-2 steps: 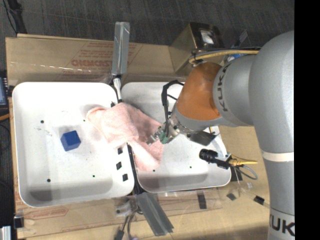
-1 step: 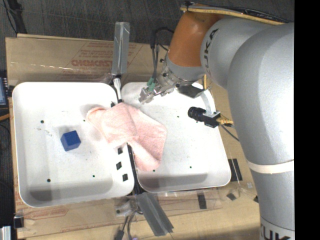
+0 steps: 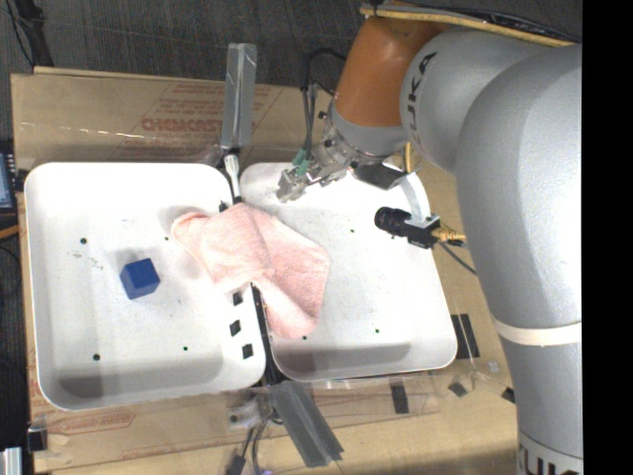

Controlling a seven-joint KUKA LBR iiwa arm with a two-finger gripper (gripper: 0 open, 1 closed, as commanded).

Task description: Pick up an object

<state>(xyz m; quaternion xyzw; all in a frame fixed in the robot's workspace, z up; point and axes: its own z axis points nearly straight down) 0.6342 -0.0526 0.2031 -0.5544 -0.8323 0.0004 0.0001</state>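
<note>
A pink cloth (image 3: pixel 262 260) lies draped over the divider between the two bins, most of it in the right bin (image 3: pixel 396 305). A small blue cube (image 3: pixel 140 277) sits in the left bin (image 3: pixel 69 216). My gripper (image 3: pixel 294 182) hangs over the back left corner of the right bin, just above the cloth's far edge. Nothing shows between its fingers.
A grey upright post (image 3: pixel 238 97) stands behind the bins at the divider. A black fitting with a brass tip (image 3: pixel 407 224) sticks out from the arm over the right bin. Brown cardboard (image 3: pixel 119 117) lies under and behind the bins.
</note>
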